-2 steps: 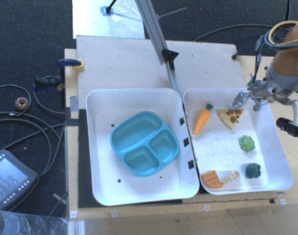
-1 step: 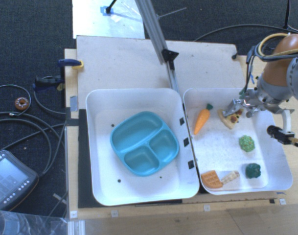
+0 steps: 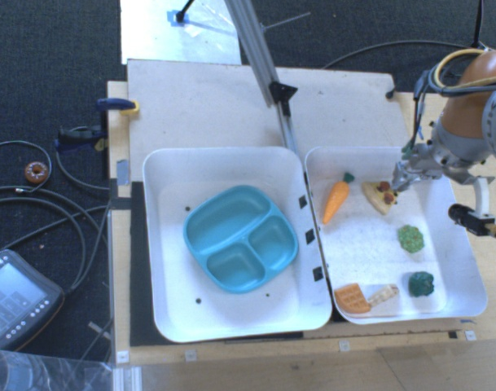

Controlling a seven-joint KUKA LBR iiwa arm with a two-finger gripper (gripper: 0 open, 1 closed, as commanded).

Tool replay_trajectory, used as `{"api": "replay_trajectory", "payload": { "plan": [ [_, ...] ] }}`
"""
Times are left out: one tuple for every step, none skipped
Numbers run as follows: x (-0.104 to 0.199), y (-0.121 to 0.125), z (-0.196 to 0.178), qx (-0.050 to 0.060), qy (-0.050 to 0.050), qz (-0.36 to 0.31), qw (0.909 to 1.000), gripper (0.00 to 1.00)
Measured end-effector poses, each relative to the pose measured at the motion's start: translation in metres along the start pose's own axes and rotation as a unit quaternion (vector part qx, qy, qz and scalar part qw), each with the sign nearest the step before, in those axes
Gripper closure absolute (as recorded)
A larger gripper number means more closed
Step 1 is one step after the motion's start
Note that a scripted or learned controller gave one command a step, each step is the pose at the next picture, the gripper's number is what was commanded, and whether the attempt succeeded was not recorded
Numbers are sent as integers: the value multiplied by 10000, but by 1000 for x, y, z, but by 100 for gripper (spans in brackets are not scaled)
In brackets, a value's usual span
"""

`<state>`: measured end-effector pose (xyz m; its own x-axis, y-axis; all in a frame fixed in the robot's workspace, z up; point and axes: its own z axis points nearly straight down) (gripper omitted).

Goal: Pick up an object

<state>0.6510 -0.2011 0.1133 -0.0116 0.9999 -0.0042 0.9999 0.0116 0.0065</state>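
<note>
Camera view: you have the gripper (image 3: 400,182) down at the pizza slice (image 3: 379,197) in the right bin (image 3: 467,287); grip state can't be told. Nothing lifted yet; the pick remains.

This is looking like a robotics lab or test cell. A plywood bench (image 3: 231,104) is sitting on dark carpet (image 3: 44,55), with loose cables (image 3: 36,210) trailing across the floor beside what is probably a handheld control pendant (image 3: 15,296). A clamp (image 3: 117,104) is gripping the bench's edge.
</note>
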Motion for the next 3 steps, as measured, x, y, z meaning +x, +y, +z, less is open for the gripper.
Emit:
{"api": "replay_trajectory", "payload": {
  "plan": [
    [9,4,-50,-5,14,18,10000,100],
    [7,6,-95,-6,10,18,10000,100],
    [-2,7,-144,-9,6,29,10000,100]
  ]
}}
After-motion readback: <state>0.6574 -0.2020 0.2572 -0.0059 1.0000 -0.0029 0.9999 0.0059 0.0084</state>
